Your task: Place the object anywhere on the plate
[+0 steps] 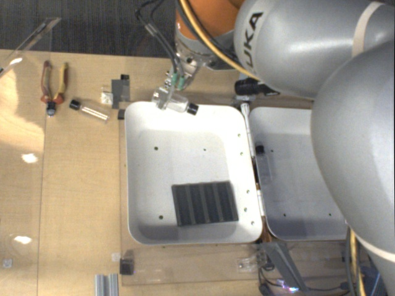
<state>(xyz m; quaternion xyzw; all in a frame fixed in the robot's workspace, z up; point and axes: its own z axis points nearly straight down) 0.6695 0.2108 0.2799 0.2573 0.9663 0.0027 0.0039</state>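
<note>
I am looking down on a pale wooden counter [74, 190] with dark flooring beyond its far edge. The grey arm [321, 48] takes up the right side of the view. On its rounded housing I can read the black letters "UKA"; the rest of the word is cut off by the curve. An orange band sits above the wrist.

Two shallow white bins lie side by side. The left bin [139, 184] is in full view, while the right bin [290, 184] is partly covered by the arm. The plate [203, 203], a dark ribbed rectangle, lies flat on the floor of the left bin toward its near edge.

The gripper [178, 82] hangs over the far rim of the left bin. I cannot tell whether the jaws are open or closed.

Just below it is the object [174, 103], a small clear tube with a black cap. It sits at the far rim of the left bin, well apart from the plate. Its long axis runs across the view and dips slightly toward the right. The capped end points toward the right bin. I cannot tell whether it rests on the rim or is lifted off it.

On the counter to the left lie pliers [54, 84] with orange handles, a second capped tube [90, 110] and a small black block [121, 89].
</note>
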